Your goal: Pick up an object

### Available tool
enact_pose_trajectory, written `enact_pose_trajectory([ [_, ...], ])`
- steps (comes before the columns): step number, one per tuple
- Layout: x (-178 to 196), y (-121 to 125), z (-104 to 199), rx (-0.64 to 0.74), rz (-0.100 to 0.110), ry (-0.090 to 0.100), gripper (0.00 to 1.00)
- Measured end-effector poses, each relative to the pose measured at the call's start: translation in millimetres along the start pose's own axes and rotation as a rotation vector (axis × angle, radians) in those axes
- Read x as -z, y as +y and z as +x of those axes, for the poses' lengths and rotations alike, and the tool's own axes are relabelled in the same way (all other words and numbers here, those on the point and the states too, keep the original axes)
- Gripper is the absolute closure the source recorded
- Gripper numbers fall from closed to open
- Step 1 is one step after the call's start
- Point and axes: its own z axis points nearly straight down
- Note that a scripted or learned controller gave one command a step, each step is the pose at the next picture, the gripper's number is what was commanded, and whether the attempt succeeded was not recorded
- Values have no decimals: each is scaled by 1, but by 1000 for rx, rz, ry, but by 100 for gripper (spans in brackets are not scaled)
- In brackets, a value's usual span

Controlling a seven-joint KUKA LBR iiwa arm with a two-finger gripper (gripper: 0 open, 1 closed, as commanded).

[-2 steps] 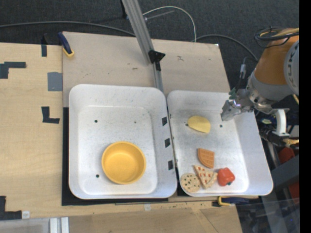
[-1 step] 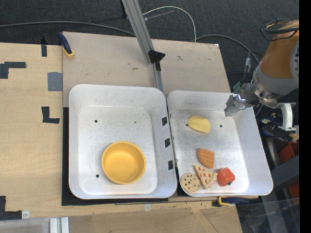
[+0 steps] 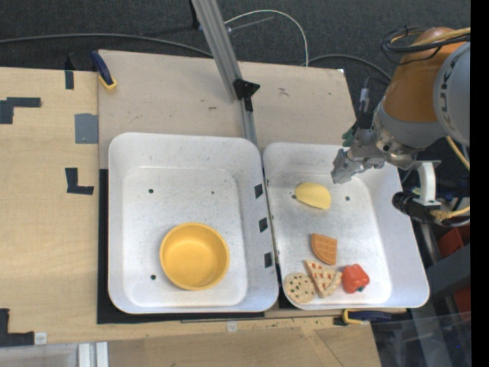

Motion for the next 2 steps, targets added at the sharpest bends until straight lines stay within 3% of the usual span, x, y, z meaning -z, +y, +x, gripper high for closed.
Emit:
enact_pose_trajectory([
  [2,-8,-17,103,0,3,-1,100],
])
